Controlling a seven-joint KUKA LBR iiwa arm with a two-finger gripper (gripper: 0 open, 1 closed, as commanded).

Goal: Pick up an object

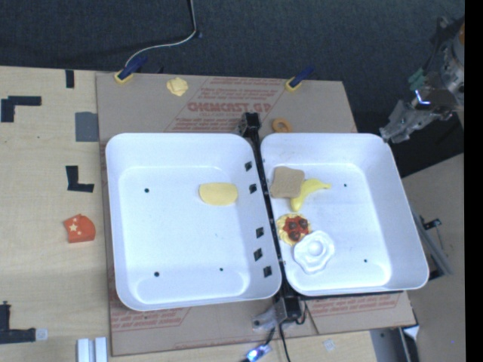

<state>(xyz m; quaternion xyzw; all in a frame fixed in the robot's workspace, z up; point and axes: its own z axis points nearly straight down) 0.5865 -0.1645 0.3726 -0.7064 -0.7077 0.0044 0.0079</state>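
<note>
Nothing is picked up yet, as far as we see: every piece lies loose in the bins. The gripper (398, 124) hangs outside the right bin (392, 202), past its far right corner, grasping nothing (how wide it stands we cannot tell). The toy banana (308, 191) rests in that bin near the divider, well apart from the gripper, touching the brown bread slice (286, 181).

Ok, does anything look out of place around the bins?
Yes. Three small items lie outside the bins: a red piece on the bench at left, a yellow lump and a small ring on the cardboard behind them.
</note>
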